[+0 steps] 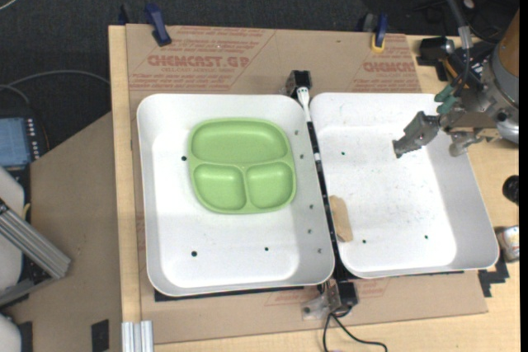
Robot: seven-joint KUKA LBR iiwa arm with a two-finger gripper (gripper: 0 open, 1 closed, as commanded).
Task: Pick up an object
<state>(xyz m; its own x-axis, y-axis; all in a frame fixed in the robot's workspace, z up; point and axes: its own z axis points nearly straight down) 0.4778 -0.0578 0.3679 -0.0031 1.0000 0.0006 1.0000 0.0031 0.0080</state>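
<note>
Green and three-sectioned, a plastic plate (pixel 242 165) lies flat in the left bin (pixel 161 260), well apart from the gripper (pixel 433 138), which hangs with fingers spread and holding nothing over the right bin (pixel 462 255).

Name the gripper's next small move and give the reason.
Probably travel left toward the green divided plate. The gripper hangs over the right bin, while the plate lies flat in the left bin.

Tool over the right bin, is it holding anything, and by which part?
Nothing is held. The tool hovers over the right bin with nothing between its fingers; the green divided plate lies in the left bin.
</note>
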